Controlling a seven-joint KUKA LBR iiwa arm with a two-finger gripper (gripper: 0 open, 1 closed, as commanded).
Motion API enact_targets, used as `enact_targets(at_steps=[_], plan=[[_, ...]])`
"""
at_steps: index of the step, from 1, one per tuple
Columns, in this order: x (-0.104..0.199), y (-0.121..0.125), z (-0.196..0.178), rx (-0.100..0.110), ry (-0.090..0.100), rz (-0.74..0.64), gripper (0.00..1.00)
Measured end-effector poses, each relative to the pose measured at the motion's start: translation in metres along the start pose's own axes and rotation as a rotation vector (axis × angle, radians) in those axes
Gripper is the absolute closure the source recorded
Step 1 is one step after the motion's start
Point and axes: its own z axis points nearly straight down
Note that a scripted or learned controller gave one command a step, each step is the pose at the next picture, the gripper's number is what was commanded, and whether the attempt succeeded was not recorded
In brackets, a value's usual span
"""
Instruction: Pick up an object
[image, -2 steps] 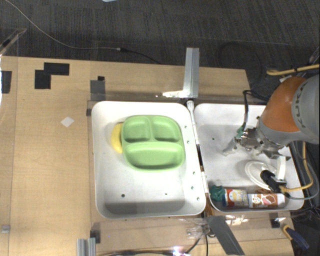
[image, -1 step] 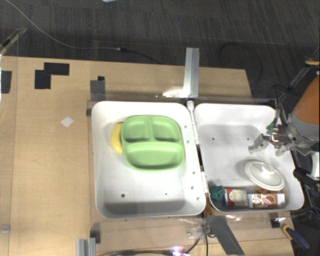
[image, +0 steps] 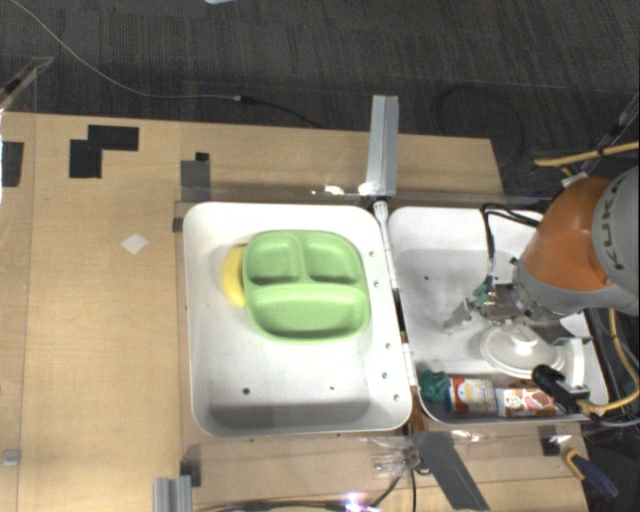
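We have the gripper (image: 478, 305) low in the right bin (image: 430, 245); jaw state unreadable, can't tell. Nearest target: bottle (image: 490, 396) along the bin's near wall, long axis left-right, toward the camera from the jaws.

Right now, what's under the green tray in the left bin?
A yellow object pokes out from under the left edge of the green divided tray. The tray covers the rest, so its shape can't be told.

Green divided tray (image: 303, 284) sits over a yellow item (image: 232, 276) in left bin (image: 290, 405). Right bin (image: 430, 245): arm's hand (image: 478, 305) low beside a white dish (image: 518, 352); bottle (image: 488, 396) along the front wall.
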Motion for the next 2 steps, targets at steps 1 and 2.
enact_targets(at_steps=[1, 2], plan=[[0.0319, 0.0149, -0.0013, -0.006, -0.003, -0.083, 0.0], [0.0363, 0.0215, -0.0007, -0.003, -0.003, -0.164, 0.0]])
